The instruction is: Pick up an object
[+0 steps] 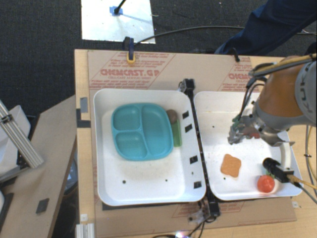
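Looking down at a slant from the fixed camera, I see my grey arm with its orange band reaching in from the right over the right-hand shallow white bin (218, 113). The pincer (238, 133) hangs over the middle of that bin. It is too small and cluttered here for me to tell whether it is apart or together, and nothing shows held in it.

The thing I judge nearest to pick is a flat orange-tan square piece (231, 165), like a slice of toast. It lies on the bin floor just toward the camera from the pincer and slightly to the view's left. It is close to square with rounded corners, so I read no strong long axis. It lies flat, which I judge makes it awkward to pinch from above.

A small round red ball, like a tomato (266, 184), sits in the near right corner of the same bin, apart from the orange piece and close to the bin wall.

The bin floor around the orange piece is bare, with room on every side.

The left-hand white bin (99, 148) holds a teal plastic plate with three compartments (142, 131). A green strip (177, 134) and a small brown lump (172, 115) lie against its right edge.

Both bins rest on a brown surface (148, 68) printed with red lettering.
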You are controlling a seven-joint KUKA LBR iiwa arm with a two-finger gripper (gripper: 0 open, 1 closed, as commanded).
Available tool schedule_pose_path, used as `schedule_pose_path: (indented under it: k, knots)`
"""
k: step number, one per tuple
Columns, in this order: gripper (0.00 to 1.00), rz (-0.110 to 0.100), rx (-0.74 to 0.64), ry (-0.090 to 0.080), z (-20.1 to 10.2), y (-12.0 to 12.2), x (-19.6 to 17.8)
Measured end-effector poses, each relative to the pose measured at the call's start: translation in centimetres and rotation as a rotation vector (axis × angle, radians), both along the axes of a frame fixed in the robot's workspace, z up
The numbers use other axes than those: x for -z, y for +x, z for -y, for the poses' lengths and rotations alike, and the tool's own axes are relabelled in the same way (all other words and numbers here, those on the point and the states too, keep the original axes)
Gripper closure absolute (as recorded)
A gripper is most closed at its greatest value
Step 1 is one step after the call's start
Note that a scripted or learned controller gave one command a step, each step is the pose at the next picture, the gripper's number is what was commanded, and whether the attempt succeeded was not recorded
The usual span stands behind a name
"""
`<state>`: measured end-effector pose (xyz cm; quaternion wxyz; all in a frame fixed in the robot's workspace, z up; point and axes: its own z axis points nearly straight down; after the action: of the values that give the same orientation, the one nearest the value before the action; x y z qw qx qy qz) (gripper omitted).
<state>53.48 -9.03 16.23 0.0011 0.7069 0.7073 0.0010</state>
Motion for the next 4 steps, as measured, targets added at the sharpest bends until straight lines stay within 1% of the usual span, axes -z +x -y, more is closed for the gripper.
schedule_pose_path:
  k: [1, 2, 3, 4]
  knots:
    - [1.00, 0.006, -0.003, -0.001, 0.1, -0.1, -6.4]
    - [1.00, 0.004, -0.004, -0.001, 0.2, 0.1, -10.8]
    - [1.00, -0.001, -0.008, 0.002, -4.1, 0.6, -10.0]
    - [1.00, -0.002, -0.009, 0.002, -8.7, 2.2, -8.3]
